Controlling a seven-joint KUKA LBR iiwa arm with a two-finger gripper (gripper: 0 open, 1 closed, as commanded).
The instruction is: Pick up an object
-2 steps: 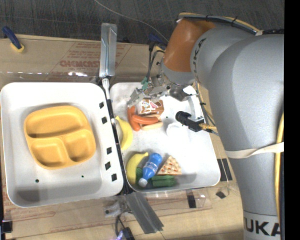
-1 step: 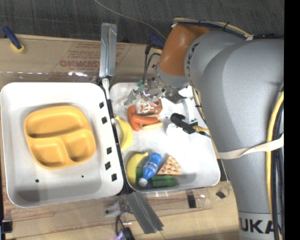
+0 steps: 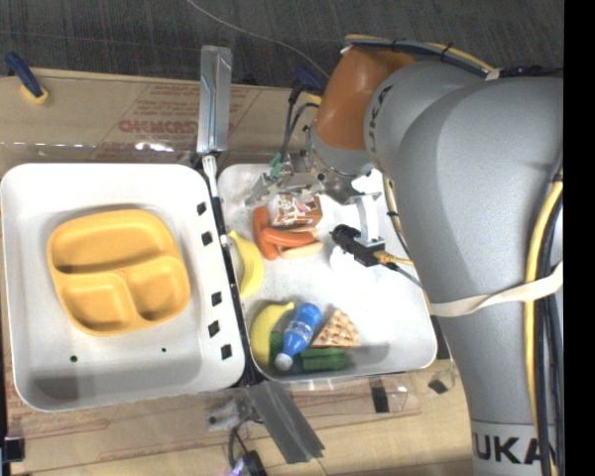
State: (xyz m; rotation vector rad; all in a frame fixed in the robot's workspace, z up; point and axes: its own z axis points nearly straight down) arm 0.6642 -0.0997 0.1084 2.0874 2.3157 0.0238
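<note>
Arm (image 3: 456, 167) enters from the view's right, orange band (image 3: 352, 92) uppermost. The fingers (image 3: 281, 184) are low over the far end of the right bin (image 3: 382, 310). Whether they are wide or narrow: cannot tell, the wrist and its metal parts crowd the tips. Nothing is seen clamped between them.

Positions taken from the fingers:
- Snack packet (image 3: 296, 209): just beside them, on the side toward the view's bottom, very close. Contact cannot be confirmed. The packet lies on top of the hot dog (image 3: 276, 242).
- Hot dog: directly past the packet, orange-red, lying crosswise on the bin floor.
- Yellow round piece (image 3: 246, 264): further down and slightly left, against the wall between the bins.
- Banana (image 3: 266, 323), blue bottle (image 3: 299, 330), waffle wedge (image 3: 335, 331) and green cucumber (image 3: 322, 361): well apart from the fingers, bunched at the near end of the same bin. The bottle leans between banana and wedge, and the cucumber lies along the near wall.
- Yellow divided tray (image 3: 119, 266): far to the left, flat in the left bin (image 3: 20, 296).

Both bins sit side by side on the counter (image 3: 79, 107).
</note>
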